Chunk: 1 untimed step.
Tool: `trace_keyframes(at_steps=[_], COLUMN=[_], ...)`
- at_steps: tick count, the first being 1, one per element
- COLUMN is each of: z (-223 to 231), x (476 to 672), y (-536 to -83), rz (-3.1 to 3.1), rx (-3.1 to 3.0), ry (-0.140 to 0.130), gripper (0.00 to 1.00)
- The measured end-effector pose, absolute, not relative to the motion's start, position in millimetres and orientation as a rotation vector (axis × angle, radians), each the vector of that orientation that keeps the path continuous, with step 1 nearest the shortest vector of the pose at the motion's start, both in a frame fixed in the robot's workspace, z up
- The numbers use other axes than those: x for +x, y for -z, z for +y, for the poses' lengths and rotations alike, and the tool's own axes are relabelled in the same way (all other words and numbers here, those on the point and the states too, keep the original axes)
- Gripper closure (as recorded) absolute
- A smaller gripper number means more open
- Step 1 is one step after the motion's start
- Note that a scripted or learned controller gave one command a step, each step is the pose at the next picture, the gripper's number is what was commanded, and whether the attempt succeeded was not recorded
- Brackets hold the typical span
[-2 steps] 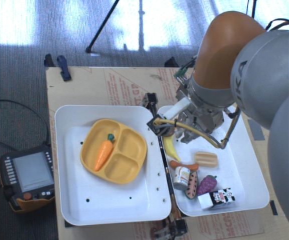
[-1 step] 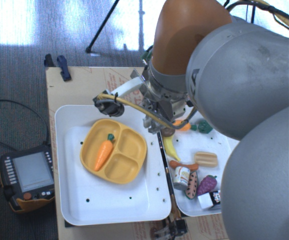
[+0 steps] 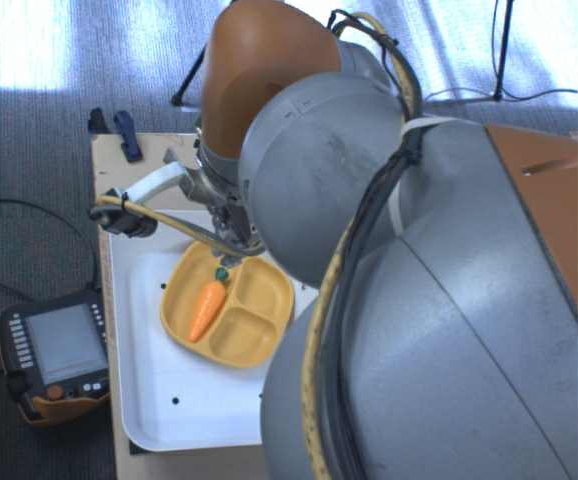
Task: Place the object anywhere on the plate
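Note:
A yellow divided plate (image 3: 259, 313) lies in the left white bin (image 3: 169, 413). An orange toy carrot (image 3: 207, 308) with a green top lies in the plate's left compartment, its tip pointing toward the near left. My gripper (image 3: 231, 256) hangs just over the plate's far rim, right above the carrot's green end. The wrist hides its tips, and I cannot see whether it touches the carrot.
The grey arm's bulk (image 3: 419, 298) covers the right half of the view, including the right bin. A yellow hose with a black end (image 3: 129, 218) sticks out left of the wrist. Blue clamps (image 3: 126, 135) sit on the bench's far-left corner. A teach pendant (image 3: 57, 353) lies on the floor at left.

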State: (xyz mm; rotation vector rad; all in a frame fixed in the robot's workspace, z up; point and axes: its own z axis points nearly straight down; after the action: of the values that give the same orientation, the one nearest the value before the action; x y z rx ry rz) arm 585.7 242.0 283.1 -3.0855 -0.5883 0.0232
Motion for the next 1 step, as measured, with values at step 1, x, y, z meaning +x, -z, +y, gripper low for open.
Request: trace_keyframes(at_steps=[1], z=[222.4], x=[637.4], y=[-334.6], rz=[-0.527], rx=[-3.096], ry=[-0.006], gripper=[1.0])
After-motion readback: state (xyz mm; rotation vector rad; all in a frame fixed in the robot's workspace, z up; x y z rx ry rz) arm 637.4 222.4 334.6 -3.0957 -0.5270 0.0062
